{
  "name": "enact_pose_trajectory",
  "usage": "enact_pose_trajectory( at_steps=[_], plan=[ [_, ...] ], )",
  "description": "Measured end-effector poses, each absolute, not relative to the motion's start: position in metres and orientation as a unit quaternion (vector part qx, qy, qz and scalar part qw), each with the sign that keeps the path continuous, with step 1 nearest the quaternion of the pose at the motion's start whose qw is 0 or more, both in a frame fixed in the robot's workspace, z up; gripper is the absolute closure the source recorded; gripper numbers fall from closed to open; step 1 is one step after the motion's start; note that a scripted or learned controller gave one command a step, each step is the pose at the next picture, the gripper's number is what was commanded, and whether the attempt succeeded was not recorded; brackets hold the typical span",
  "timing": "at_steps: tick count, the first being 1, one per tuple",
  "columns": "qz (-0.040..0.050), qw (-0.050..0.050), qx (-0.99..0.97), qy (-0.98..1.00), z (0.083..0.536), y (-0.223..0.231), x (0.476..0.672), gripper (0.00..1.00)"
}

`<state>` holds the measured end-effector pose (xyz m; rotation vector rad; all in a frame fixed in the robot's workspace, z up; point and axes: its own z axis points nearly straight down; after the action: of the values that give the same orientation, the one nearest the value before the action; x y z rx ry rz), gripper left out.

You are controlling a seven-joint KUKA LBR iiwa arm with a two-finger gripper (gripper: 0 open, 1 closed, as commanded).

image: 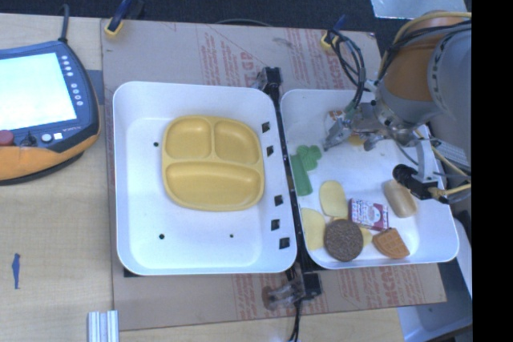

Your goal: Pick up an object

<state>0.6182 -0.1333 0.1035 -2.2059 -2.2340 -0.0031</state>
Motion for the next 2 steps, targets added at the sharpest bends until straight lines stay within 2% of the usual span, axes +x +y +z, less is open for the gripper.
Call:
enact_pose_trajectory(
  at_steps=[1, 2],
  plan=[
    [0.0061, 0.013, -0.703, -0.711, 0.091, -0.156, 0.647, 0.00],
    [-0.0016, 0.000, -0.707, -0.708, 0.145, -0.210, 0.658, 0.00]
  ],
)
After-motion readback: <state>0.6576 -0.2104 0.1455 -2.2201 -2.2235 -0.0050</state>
